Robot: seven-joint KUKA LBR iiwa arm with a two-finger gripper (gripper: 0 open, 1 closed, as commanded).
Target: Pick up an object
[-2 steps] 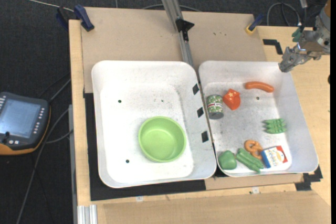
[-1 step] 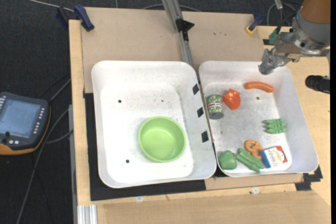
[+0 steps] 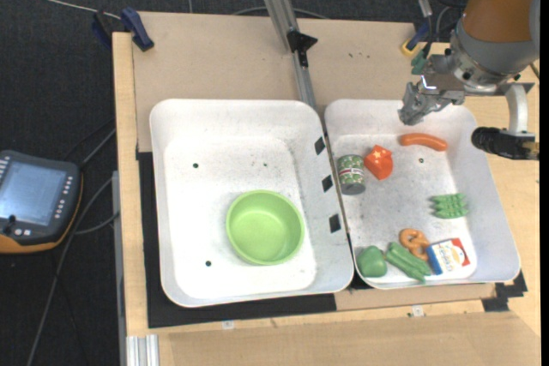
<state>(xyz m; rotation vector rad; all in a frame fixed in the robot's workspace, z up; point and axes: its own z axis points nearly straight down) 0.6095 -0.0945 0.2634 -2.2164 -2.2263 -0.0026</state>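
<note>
Jaws (image 3: 419, 111) are hanging above the right bin's (image 3: 493, 184) far edge, gripping nothing; their opening I cannot tell. Orange sausage (image 3: 423, 141) is lying just below. Descending off-centre risks nudging it against the bin wall.

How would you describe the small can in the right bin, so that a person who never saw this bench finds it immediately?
Start at the right bin, the one with many small items. Look along its left wall, near the middle, just left of the red pepper. There stands the small can, upright, with a green label and a grey top; it is the bin's lone cylinder.
</note>
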